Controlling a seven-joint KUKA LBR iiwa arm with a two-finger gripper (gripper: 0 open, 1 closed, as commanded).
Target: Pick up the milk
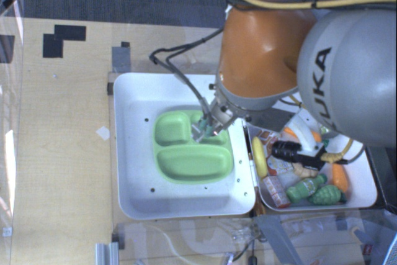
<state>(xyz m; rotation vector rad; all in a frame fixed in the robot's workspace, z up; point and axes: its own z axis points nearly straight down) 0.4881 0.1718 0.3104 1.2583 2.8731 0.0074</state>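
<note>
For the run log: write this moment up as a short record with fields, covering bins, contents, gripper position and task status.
left bin: holds a green divided tray
right bin: crowded with toy food, including a banana and green items
milk: cannot tell which item it is
gripper: over the green divided tray's upper right part, in the left bin
held item: none visible at the gripper
task status: milk not yet picked up

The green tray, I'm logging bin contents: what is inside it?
Over the green tray in the left bin hangs the tool; the large front compartment looks bare. The arm covers the tray's back right part.
</note>
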